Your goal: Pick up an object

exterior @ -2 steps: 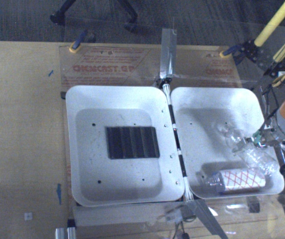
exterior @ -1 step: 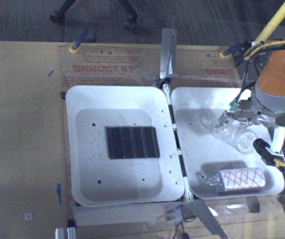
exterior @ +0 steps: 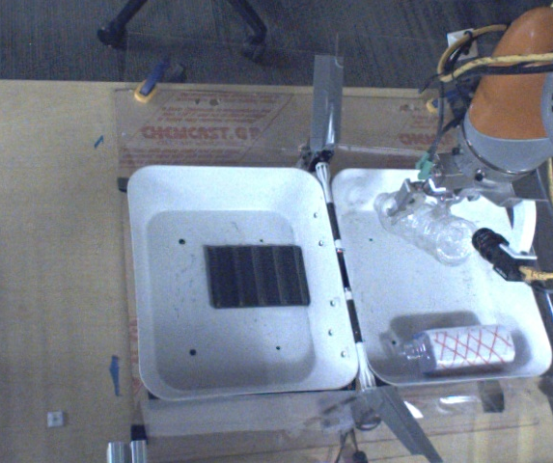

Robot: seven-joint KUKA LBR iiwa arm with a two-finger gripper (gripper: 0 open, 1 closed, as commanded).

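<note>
The arm's gripper hangs low over the far end of the right bin, its tip against a clear plastic bottle that lies on its side there — though whether the claw is released or clenched on that bottle cannot be told from this slanted view. A second bottle with a red-and-white checked label lies on its side near the bin's front wall, well apart from the gripper. The left bin carries a dark ribbed tray at its centre. Judged from this, nothing is lifted yet; the pick appears to be at the approach or closing stage.
</note>
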